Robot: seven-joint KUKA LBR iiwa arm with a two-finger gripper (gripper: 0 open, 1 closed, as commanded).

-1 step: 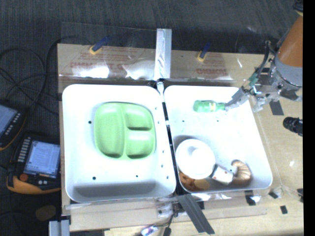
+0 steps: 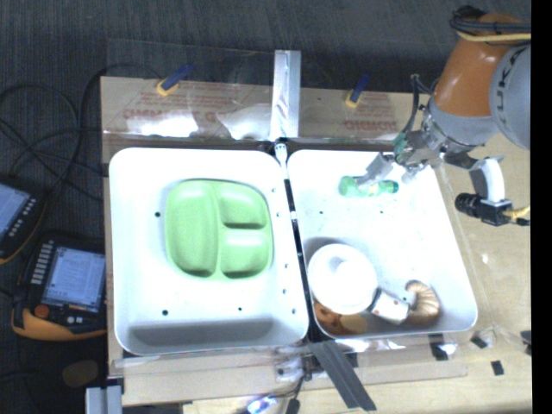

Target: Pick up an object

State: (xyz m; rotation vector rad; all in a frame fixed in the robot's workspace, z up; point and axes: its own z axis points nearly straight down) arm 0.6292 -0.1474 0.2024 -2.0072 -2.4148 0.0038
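A: Gripper (image 2: 385,170) position?
B: Over the far part of the right bin (image 2: 448,222), touching a small green object (image 2: 366,186) on the bin floor. Finger spacing: cannot tell.
A: Other contents of that bin?
B: White bowl (image 2: 342,277) near the front; brown croissant-shaped item (image 2: 423,298) at the front right corner.
A: Left bin (image 2: 138,231)?
B: Green divided tray (image 2: 220,228), flat in the middle.

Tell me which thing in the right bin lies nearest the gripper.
The small green object at the far end of the right bin, just under the gripper. The white bowl and brown items sit at the near end.
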